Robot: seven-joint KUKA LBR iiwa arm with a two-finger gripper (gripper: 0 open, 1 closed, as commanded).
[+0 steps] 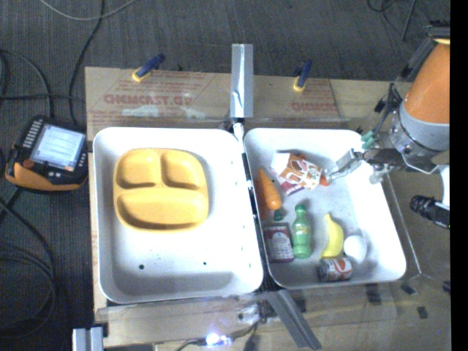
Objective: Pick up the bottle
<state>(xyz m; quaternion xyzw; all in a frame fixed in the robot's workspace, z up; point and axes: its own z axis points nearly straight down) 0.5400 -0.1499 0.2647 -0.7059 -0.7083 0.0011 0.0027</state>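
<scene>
The bottle (301, 230) is standing just beside the banana (333, 237) and can (278, 243), crowding any grasp, while the end effector (341, 168), whose opening I cannot tell, is hovering apart above it.

a robotics lab. a teach pendant (47, 156) lies on dark carpet (44, 284) amid loose cables (69, 9). clamps (148, 66) pin a cardboard sheet (168, 97) to the surface.

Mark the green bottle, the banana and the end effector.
green bottle (301, 232): camera view, mid-body, right bin.
banana (333, 238): camera view, middle of the curve, right of the bottle.
end effector (338, 170): camera view, fingertip end, above the right bin's upper part.
</scene>
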